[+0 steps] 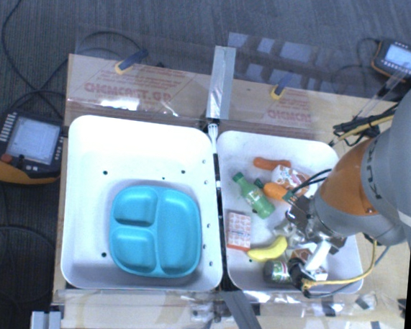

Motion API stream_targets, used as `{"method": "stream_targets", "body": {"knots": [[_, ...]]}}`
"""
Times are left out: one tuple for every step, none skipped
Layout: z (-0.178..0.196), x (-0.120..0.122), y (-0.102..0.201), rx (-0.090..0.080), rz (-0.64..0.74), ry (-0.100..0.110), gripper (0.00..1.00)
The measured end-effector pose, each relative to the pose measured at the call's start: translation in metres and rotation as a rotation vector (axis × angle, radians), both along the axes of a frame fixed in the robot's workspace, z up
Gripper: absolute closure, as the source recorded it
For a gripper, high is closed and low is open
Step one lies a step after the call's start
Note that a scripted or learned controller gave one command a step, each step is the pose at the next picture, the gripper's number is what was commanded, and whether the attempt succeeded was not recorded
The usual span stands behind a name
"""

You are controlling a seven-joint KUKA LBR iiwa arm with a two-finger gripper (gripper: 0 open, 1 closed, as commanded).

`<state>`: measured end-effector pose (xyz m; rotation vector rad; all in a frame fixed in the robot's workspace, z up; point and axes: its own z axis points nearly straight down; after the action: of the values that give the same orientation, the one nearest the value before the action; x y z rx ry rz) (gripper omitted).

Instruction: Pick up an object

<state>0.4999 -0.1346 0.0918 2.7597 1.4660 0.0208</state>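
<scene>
The arm (378, 177) reaches in from the right over the right bin (224, 198), its gripper (305, 253) low near that bin's front corner — whether it is open or closed, or has hold of anything, cannot be told from here. The left bin (91, 149) holds a blue divided tray (157, 230). In the right bin lie a green bottle (254, 195), a pink card (238, 230) by the left wall, a banana (268, 250) just beside the gripper, a dark can (277, 271) in front of it — and an orange carrot (272, 164) towards the back.
</scene>
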Motion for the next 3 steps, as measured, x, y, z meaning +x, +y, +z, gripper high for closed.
{"method": "stream_targets", "body": {"knots": [[-0.002, -0.001, 0.002, 0.004, 0.004, 0.005, 0.00], [-0.002, -0.012, -0.017, -0.001, 0.465, 0.010, 0.00], [0.024, 0.119, -0.005, -0.005, 1.040, 0.024, 0.00]]}}
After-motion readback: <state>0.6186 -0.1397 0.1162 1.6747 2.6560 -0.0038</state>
